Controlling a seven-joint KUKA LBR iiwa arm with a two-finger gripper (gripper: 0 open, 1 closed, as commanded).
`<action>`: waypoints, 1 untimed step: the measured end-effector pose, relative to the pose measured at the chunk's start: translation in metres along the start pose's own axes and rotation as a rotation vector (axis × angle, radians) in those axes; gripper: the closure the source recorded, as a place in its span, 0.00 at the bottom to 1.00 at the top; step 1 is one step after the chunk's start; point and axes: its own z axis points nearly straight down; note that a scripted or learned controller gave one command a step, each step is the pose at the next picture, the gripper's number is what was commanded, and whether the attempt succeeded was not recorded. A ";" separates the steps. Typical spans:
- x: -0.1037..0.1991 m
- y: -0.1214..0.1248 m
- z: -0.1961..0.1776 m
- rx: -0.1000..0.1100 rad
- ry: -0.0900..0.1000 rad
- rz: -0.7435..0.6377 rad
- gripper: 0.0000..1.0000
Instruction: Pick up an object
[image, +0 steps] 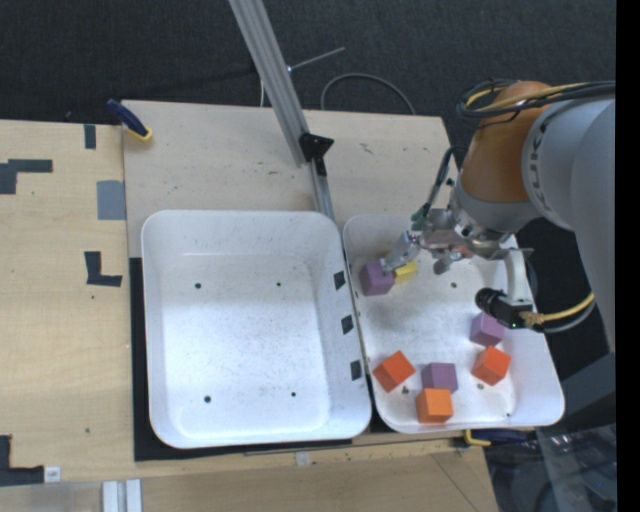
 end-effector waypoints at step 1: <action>0.003 0.007 0.057 -0.008 0.005 0.000 0.00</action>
